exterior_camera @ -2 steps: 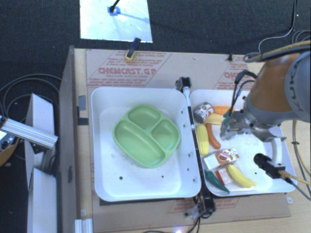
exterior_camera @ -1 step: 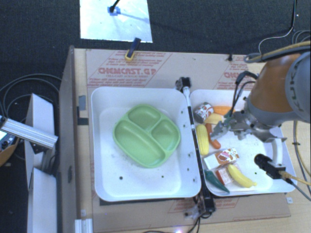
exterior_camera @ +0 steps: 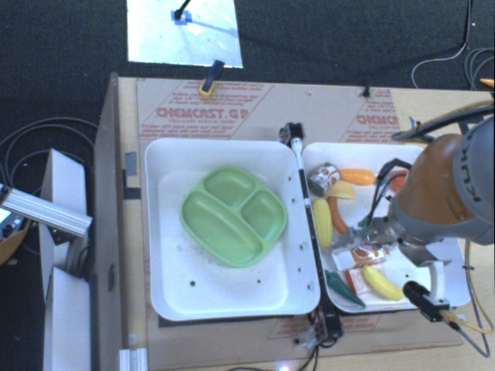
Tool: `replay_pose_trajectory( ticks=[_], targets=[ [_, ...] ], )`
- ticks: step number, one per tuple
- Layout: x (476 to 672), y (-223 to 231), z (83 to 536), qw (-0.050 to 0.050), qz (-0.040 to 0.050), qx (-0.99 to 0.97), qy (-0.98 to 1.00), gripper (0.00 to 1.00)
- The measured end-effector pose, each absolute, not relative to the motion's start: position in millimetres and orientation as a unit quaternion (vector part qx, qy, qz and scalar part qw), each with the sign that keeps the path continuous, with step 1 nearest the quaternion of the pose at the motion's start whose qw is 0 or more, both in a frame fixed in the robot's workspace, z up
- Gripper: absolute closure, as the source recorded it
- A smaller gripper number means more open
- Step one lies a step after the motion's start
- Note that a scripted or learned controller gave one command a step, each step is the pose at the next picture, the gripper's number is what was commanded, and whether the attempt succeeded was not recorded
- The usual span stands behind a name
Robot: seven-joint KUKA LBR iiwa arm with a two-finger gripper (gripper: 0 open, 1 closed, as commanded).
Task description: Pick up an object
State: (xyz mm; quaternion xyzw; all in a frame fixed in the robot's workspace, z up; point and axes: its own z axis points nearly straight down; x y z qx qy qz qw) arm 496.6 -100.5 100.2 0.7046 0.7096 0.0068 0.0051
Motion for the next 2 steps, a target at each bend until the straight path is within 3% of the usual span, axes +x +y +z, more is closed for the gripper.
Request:
replay_pose_trajectory(
  ticks=[1,2],
  targets=[
    [592.6,-154.9,85.5,0.006,0.0022,0.705,0.709,0.00],
    [657.9,-160.9,82.2,-0.010,-0.0081,0.703,0.711,0.00]
  ],
)
